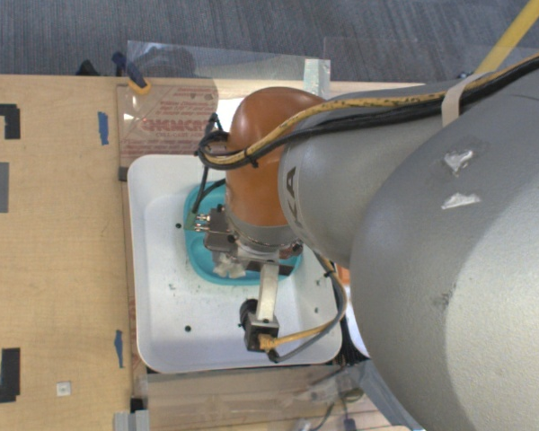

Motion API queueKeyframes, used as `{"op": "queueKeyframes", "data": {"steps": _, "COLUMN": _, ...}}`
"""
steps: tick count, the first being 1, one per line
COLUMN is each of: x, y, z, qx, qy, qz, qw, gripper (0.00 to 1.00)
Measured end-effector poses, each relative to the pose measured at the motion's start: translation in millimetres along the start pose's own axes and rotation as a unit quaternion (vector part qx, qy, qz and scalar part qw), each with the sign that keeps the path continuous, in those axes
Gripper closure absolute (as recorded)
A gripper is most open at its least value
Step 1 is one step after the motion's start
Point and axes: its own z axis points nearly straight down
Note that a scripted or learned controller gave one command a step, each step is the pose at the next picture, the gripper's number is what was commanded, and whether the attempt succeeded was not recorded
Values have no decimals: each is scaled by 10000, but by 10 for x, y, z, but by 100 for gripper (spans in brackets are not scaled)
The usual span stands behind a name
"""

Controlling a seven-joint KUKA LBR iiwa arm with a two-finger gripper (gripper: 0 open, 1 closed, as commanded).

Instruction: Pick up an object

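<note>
Camera view: grey arm (431,241) fills right half of frame, reaching in from right, orange band (260,160) near frame centre above the wrist. Black and yellow cables (377,106) run along the arm from upper right and loop at the orange band's left side. Gripper (238,259) sits below the band, pointing down into a white bin (162,312) at centre-left; the wrist blocks the tips, so cannot tell how the jaws stand or whether anything is held. Teal round dish-like object (202,263) lies in the bin's upper middle, mostly hidden under the wrist, only its left and lower rim showing; gripper is directly over it, contact unclear. A small black part with a yellow cable (256,326) hangs off the wrist over the bin's lower middle. A few small dark specks on the bin floor. Brown bench top (54,241) takes left side of frame, with black corner marks and blue tape bits. Clear plastic sheet with red print (166,119) lies above the bin, upper centre-left. Grey carpet (251,16) across the top.
</note>
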Motion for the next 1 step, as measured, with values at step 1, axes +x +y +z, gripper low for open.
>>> {"op": "queueKeyframes", "data": {"steps": 1, "x": 51, "y": -209, "z": -168, "qx": -21, "qy": 16, "qz": 1672, "qw": 9859, "gripper": 100}}
